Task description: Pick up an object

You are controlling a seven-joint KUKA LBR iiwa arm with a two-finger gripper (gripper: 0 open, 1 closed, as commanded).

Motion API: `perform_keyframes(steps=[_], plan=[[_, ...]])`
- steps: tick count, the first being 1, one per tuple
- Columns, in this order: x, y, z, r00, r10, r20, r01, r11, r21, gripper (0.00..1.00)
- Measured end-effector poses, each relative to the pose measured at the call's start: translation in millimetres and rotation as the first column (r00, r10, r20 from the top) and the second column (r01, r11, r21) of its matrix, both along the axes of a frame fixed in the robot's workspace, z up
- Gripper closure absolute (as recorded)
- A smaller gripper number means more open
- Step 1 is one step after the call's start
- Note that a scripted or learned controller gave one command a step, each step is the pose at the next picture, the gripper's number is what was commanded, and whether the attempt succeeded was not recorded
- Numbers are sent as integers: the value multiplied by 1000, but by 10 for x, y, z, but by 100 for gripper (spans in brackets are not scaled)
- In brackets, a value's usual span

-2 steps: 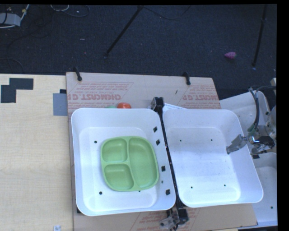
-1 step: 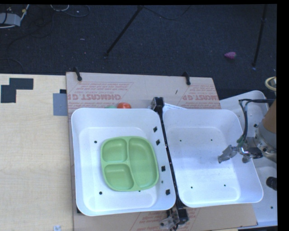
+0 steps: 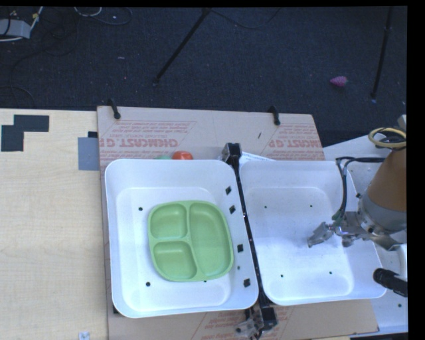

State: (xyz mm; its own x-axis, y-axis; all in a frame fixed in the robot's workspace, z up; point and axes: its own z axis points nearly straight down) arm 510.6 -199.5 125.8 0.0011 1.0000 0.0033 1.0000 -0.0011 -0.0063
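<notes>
Green three-compartment plate [image 3: 191, 240] lies flat mid-floor of left bin [image 3: 126, 179]; gripper [image 3: 321, 234] hangs over right bin [image 3: 292, 179] toward its right edge, grey arm [image 3: 388, 192] entering from there, nothing between fingers.

A robotics lab — stand legs [image 3: 189, 36] and cables [image 3: 20, 20] on dark carpet behind the cardboard-backed bench [image 3: 46, 232].

Glossy green plastic tray [image 3: 190, 240]; smooth white plastic bins [image 3: 126, 192].
</notes>
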Motion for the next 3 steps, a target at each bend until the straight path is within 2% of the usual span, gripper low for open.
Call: perform_keyframes(steps=[1, 2, 3], plan=[[2, 8, -395, 1000, 0, 4, 0, 1000, -3, 0], [8, -2, -276, 1000, -3, 5, 3, 1000, -2, 100], [77, -14, 337, 1000, 2, 9, -2, 1000, -4, 100]])
